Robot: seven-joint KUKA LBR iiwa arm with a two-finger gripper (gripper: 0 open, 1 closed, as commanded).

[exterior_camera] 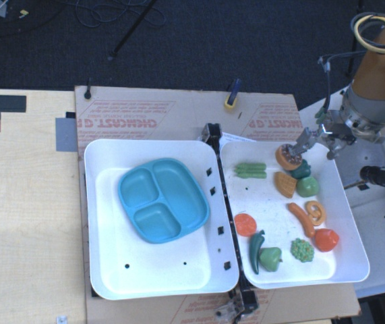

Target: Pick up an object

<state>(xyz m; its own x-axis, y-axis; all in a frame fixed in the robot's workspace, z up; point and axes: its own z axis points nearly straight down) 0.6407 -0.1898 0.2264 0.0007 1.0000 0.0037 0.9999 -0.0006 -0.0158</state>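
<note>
The right bin (354,262) holds several toy foods: a green bean pod (249,171), a round brown and orange piece (288,157), an orange wedge (286,183), a green lime (307,187), a pretzel (315,212), a red tomato (326,239), broccoli (302,250), a green pepper (270,258) and a red-orange slice (245,224). My gripper (318,144) hangs over the bin's far right corner, just right of the round brown piece. Its two fingers stand apart with nothing between them.
The left bin (104,262) carries a blue divided plate (163,199). A dark green chili (256,245) lies beside the pepper. A black divider clip (212,132) sits between the bins at the far edge. Cardboard lies under both bins.
</note>
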